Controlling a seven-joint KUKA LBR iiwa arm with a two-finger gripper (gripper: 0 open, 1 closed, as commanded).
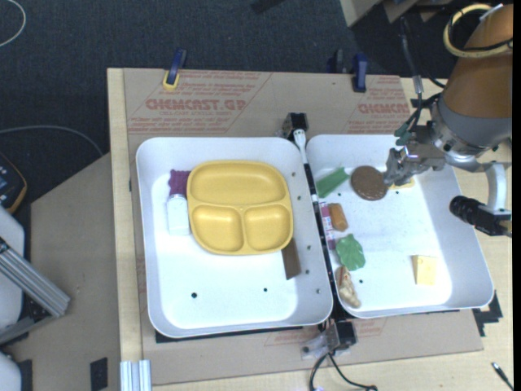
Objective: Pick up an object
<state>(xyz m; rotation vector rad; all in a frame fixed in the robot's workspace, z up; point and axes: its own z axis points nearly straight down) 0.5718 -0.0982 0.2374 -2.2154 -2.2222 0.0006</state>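
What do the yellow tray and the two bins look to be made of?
Yellow tray: probably moulded plastic, smooth and matte, with rounded compartment walls of one even colour. Left bin and right bin: likely thin formed plastic, white and slightly glossy, with soft rounded rims; the picture cannot confirm it.

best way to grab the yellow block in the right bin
Grip the yellow block across its two opposite flat sides, coming straight down from above. It lies low on the floor of the right bin with open floor all round, apart from the green piece and the bin wall, so the jaws can likely straddle it. Its edges sit slightly turned, so turn the gripper to match.
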